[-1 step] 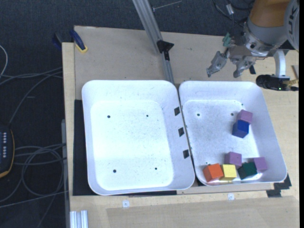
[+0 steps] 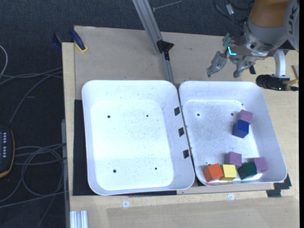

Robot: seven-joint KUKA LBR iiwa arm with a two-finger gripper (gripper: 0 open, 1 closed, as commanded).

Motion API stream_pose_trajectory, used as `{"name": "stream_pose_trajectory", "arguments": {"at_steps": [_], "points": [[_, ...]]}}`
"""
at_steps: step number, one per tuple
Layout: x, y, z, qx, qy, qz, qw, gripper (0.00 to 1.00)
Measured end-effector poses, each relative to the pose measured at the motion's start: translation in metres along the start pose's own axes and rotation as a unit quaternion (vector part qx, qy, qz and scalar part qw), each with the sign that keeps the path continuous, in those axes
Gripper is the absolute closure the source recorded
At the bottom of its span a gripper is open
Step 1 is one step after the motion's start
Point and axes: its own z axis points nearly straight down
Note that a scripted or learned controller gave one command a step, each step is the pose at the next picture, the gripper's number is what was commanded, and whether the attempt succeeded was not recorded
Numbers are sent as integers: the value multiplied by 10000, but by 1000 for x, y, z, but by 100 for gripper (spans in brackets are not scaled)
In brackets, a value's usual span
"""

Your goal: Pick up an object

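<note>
The right bin [image 2: 209, 91] holds several small blocks. A blue block [image 2: 241, 128] sits beside a purple block [image 2: 245, 116] near the bin's right wall. Along the front edge lie an orange block [image 2: 213, 172], a yellow block [image 2: 229, 172], a dark green block [image 2: 247, 170] and two more purple blocks [image 2: 233, 158] [image 2: 260, 164]. My gripper [image 2: 226, 66] hangs above the back rim of the right bin, well clear of the blocks. Its fingers are spread apart, with nothing between them.
The left bin [image 2: 128, 137] lies next to the right one, with small black clips [image 2: 181, 131] along their shared edge. A slanted metal pole [image 2: 151, 27] rises behind the bins. Cables [image 2: 28, 141] trail on the floor at left.
</note>
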Motion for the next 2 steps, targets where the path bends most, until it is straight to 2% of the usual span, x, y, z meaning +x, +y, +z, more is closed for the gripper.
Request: {"name": "stream_pose_trajectory", "arguments": {"at_steps": [2], "points": [[-6, 3, 92, 24, 0, 12, 10000, 0]]}}
